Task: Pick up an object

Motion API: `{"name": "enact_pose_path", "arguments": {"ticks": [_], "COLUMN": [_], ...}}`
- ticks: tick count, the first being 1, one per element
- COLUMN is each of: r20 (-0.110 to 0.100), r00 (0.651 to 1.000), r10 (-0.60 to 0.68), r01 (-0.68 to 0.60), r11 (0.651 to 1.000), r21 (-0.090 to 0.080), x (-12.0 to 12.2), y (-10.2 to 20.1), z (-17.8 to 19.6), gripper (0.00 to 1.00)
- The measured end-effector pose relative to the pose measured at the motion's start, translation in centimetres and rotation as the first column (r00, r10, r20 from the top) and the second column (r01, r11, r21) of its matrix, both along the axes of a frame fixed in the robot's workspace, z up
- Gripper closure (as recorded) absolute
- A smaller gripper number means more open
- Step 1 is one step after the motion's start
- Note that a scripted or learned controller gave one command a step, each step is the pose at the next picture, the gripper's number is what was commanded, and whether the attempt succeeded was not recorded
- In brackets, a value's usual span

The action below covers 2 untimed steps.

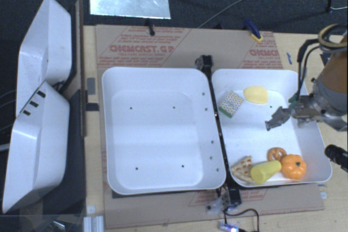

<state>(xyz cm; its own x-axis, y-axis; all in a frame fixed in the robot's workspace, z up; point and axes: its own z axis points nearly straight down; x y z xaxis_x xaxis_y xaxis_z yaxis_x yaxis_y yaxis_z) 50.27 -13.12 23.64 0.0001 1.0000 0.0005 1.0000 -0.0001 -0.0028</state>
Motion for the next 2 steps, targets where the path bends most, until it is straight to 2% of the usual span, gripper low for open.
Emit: {"name": "enact_pose_path", "arguments": {"ticks": [1, 2], "r20": [0.004, 0.0], "r00": [1.0, 1.0], "r10": [0.0, 0.0], "r01": [0.0, 0.0], "r11": [1.0, 1.0], "r21": [0.0, 0.0], "x": [0.1, 0.0], "y": [0.0, -0.2], "z": [0.2, -4.0], "gripper": [0.0, 0.0]}}
